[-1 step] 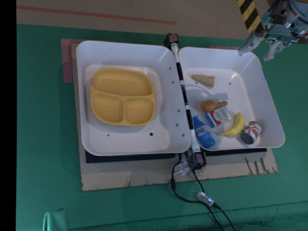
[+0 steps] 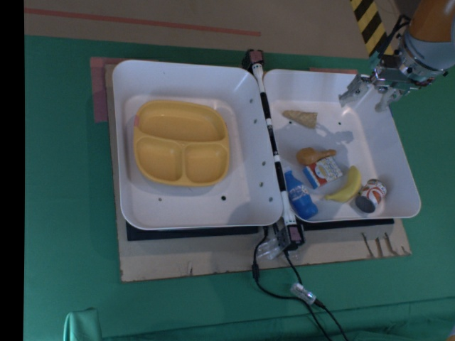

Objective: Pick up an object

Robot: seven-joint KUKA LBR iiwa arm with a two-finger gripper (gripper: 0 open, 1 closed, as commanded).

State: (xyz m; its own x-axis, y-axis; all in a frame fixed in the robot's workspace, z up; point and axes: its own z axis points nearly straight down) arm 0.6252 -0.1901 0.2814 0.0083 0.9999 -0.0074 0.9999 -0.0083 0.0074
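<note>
Dim, soft pic; mild glare on white bins (image 2: 190,73).

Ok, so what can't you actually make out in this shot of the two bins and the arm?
- Arm: cut off by the top right corner of the camera view; just the wrist and claw show.
- Small box: its label print is too small to read.
- Round item beside the banana: too small to identify.
- Cables: run off the bottom edge.

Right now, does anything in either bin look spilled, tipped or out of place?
Nothing stands out. The yellow divided tray sits flat in the left bin; the toy food, including the banana and blue bottle, lies loose inside the right bin.
</note>
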